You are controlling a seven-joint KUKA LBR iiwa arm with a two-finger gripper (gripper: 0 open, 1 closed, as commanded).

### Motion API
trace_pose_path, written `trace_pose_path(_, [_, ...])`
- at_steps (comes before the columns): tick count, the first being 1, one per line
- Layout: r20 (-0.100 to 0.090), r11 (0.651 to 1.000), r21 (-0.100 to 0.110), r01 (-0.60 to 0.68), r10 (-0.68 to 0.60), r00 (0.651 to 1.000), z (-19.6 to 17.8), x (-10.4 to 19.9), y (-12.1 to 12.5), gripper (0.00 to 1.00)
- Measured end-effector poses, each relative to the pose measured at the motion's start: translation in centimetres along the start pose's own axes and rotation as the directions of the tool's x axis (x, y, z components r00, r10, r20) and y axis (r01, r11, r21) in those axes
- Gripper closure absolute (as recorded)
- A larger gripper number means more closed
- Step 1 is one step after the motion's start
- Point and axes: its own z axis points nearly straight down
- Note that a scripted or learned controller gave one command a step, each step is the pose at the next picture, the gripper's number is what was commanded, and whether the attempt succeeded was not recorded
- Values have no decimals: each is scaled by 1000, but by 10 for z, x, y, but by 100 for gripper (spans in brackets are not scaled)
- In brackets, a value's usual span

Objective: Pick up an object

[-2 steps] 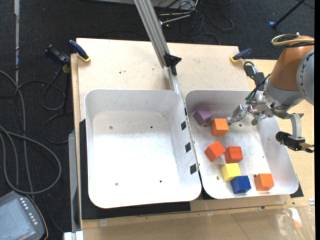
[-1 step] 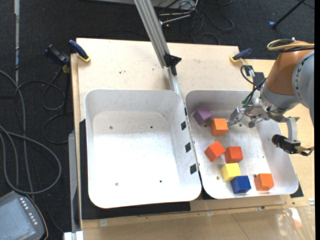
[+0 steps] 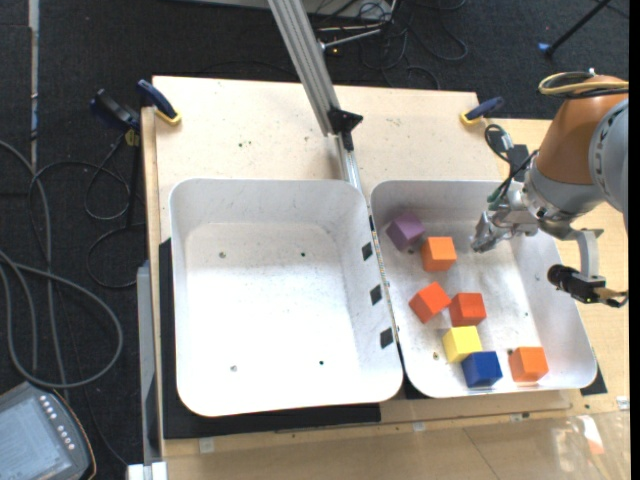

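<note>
Seven blocks lie in the right bin [image 3: 556, 320]: a purple block [image 3: 405, 231], four orange ones [image 3: 438, 253] [image 3: 430, 301] [image 3: 467, 309] [image 3: 528, 363], a yellow block [image 3: 461, 343] and a blue block [image 3: 482, 369] touching it. The hand [image 3: 487, 236] is low over the bin's upper part, just right of the uppermost orange block; nothing shows in its grip, and whether it is open or closed cannot be told. The left bin [image 3: 205, 213] sits beside it on the tabletop [image 3: 250, 128].

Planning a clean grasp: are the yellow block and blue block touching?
Touching. The camera view shows the yellow block meeting the blue block with no gap.
</note>
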Motion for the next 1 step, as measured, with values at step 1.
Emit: trace_pose_path(1, [1,1000,-4,-2,2,1000,-43,-2,0,100])
